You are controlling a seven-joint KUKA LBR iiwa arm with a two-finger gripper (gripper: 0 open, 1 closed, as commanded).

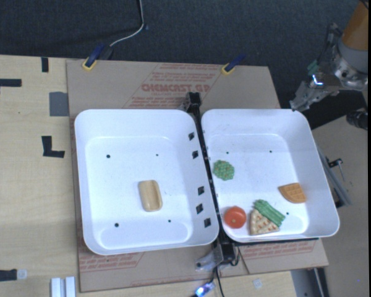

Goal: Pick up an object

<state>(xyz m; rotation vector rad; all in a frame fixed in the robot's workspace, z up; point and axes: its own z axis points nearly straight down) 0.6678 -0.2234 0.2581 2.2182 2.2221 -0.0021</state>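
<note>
Bench, seen from above at a slant.

Left shallow white plastic bin [86, 141], centre-left of the frame: one tan, rounded bread-roll-shaped toy [150, 195], lying alone on the floor just below the bin's middle, well apart from every wall.

Right shallow white plastic bin [300, 129], centre-right of the frame, touching the left bin along a black clipped seam: five pieces.
- Green knobbly broccoli-like toy [223, 169], left part of the floor, by itself.
- Red round tomato-like toy [235, 216], lower left corner.
- Tan waffle-patterned triangular wedge [260, 224], just beside the tomato, at the lower wall.
- Green ridged pod-shaped toy [269, 210], lying slantwise, touching the wedge's upper edge.
- Orange flat cracker-like piece [292, 192], near the right wall, apart from the rest.

Grey arm with an orange band, upper right corner of the frame. Its two-finger gripper [309, 91] hangs outside the right bin, above and beyond the bin's upper right corner. Whether its fingers are apart or together cannot be told; nothing is seen between them.

Progress, as a judgement: not begun in effect. All six pieces rest in the bins, none lifted. Left to do: choose a piece, move over it, descend, close, raise. The lone roll, broccoli and cracker look the easier candidates; the wedge and pod are crowded.
</note>
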